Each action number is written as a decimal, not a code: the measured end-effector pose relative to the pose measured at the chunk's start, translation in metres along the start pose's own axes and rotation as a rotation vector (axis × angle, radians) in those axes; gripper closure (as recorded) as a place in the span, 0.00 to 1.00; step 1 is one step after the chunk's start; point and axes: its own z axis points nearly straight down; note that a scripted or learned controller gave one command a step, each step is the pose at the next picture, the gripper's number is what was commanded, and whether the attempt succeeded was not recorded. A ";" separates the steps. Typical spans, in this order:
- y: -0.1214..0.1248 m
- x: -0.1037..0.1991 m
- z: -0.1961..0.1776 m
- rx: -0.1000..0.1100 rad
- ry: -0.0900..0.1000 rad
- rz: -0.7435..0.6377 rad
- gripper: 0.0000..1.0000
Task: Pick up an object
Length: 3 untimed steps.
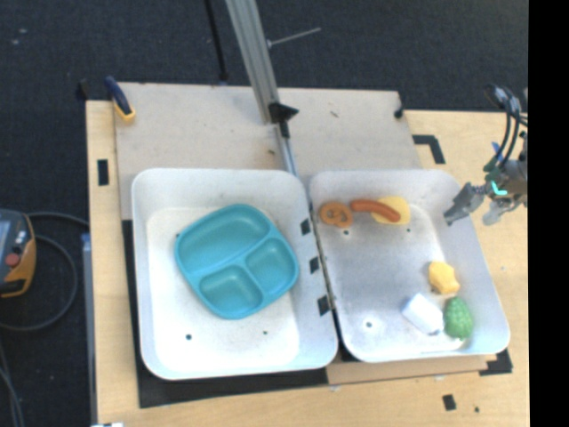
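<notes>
1. My claw [471,205] hangs at the upper right corner of the right bin [378,265], just over its rim, with nothing between its fingers. The view is too small and blurred for me to tell whether they stand apart or together.
2. Nearest to my claw, to its left along the far wall of that bin, lies a hot dog [382,209], a reddish sausage on a yellow bun.
3. Just beyond the hot dog, further left from my claw, sits a small brown pretzel [335,214], close to the wall between the bins.
4. Below my claw, toward the near edge, a yellow piece [444,277] rests near the right wall.
5. Further down from it, in the near right corner, a white block [422,313] and a green bumpy piece [458,318] lie side by side, seemingly touching.
6. Well apart from my claw, far to its left, the left bin [160,345] holds a teal divided plate [236,260] with three compartments.
7. Both bins rest on the table [196,132].
</notes>
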 end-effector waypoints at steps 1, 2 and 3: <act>0.001 0.000 -0.001 -0.002 -0.001 0.000 0.00; -0.008 -0.001 0.045 0.001 -0.001 0.000 0.00; -0.010 0.002 0.108 0.003 0.000 0.000 0.00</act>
